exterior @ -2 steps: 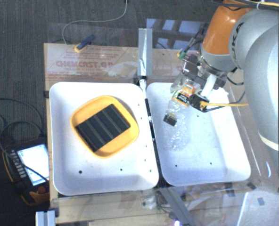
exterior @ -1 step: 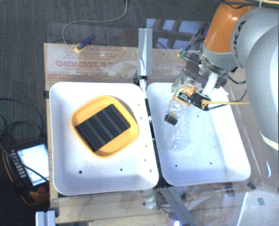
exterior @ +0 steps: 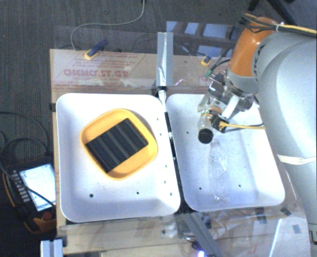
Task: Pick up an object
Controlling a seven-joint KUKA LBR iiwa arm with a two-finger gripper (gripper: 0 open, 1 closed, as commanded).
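Yellow dish [exterior: 148, 153] w/ a black ridged slab [exterior: 117, 142] lying on it sits in the bin on the pic's left [exterior: 73, 197], well apart from the gripper [exterior: 214, 107], off to its left side & a bit lower. Gripper hangs over the other bin [exterior: 255, 189], near its top corner, close to the rim btw the 2 bins. Can't tell if it's open or shut. Below the gripper lies a see-through thing [exterior: 220, 167], hard to make out.
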